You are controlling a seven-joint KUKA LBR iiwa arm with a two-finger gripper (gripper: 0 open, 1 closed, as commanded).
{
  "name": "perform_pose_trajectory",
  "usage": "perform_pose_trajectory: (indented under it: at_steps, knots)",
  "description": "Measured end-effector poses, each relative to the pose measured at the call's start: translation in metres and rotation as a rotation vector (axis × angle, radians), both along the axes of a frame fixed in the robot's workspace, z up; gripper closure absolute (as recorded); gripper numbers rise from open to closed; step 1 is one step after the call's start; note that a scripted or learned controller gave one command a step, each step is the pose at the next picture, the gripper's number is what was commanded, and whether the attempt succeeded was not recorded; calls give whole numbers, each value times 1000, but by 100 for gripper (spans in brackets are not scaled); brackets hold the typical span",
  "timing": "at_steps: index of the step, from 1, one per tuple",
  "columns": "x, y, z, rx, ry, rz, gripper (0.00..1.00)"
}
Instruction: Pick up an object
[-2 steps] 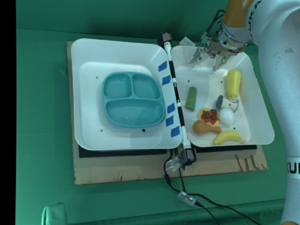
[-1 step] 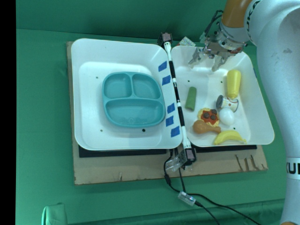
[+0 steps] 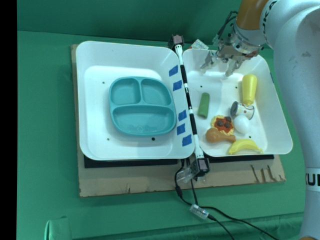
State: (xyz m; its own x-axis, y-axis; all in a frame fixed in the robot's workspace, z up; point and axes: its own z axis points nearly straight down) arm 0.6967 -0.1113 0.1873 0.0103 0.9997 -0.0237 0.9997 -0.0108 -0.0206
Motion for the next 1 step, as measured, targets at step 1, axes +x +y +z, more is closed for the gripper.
perform_pose_trajectory:
  at_steps: [1]
  knots:
    - [2, 12, 17, 33, 1, -1, 100]
